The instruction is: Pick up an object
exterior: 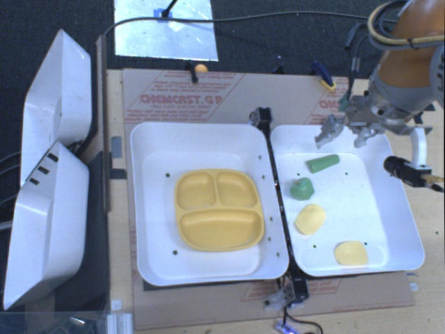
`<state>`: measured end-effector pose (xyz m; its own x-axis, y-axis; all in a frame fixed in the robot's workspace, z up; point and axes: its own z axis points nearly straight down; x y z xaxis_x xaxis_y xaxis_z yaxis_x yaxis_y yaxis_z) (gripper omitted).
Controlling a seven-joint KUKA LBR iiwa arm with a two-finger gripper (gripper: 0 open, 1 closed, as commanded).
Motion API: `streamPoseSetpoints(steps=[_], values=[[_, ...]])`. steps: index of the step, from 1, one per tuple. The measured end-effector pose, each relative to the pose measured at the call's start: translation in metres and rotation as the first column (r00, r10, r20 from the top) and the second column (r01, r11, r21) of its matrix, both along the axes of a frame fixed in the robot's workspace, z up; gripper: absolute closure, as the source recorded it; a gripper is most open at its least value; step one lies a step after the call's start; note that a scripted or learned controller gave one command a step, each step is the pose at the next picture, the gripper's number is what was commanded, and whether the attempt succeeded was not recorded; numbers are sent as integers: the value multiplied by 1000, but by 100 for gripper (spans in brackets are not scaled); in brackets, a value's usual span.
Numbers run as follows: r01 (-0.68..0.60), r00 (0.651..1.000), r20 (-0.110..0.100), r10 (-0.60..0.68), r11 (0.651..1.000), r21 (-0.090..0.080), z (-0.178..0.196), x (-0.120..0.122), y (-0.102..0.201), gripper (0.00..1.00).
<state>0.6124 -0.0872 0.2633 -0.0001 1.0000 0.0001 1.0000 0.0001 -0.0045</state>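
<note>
Task status: no pick is made yet. The gripper (345, 133) hangs over the far edge of the right bin (396, 214) with its fingers spread and nothing between them.

Remaining steps, as judged: descend, close on one object, lift.

Object count, right bin: four.
- One green cylinder (322, 163), nearest the gripper.
- One green rounded piece (302, 188).
- Two pale yellow pieces (310, 219) (351, 253).

The left bin (149, 207) holds one yellow divided tray (219, 209).
</note>
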Motion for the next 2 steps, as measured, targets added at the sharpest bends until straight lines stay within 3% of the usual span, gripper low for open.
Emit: streamPoseSetpoints(steps=[1,2], values=[[0,1000,6,0,1000,0,3,1,0,0],[0,1000,2,0,1000,0,-40,-1,5,0]])
